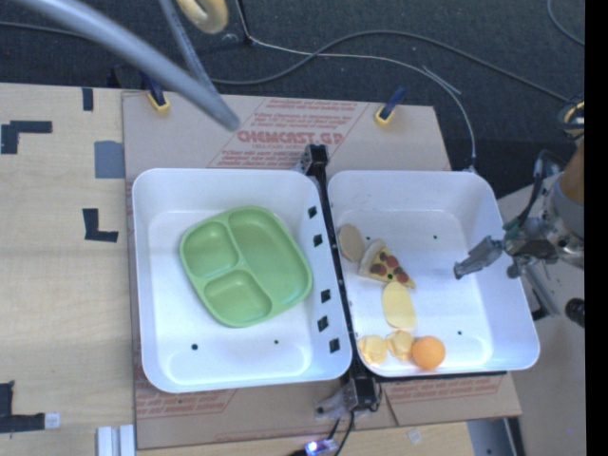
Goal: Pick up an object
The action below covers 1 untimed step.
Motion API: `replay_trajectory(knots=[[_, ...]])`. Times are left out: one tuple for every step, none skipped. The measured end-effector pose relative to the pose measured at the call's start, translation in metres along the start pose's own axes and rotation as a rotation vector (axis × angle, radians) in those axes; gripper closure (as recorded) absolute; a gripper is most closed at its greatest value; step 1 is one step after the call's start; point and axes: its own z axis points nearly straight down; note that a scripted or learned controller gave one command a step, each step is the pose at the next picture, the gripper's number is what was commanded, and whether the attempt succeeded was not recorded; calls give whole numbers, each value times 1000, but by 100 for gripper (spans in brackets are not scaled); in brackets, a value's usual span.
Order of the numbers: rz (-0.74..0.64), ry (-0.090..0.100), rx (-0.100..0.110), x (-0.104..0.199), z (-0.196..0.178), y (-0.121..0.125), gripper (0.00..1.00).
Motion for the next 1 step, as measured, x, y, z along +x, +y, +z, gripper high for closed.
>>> replay_trajectory(knots=[[-5,-3,-12,1,-7,3,0]])
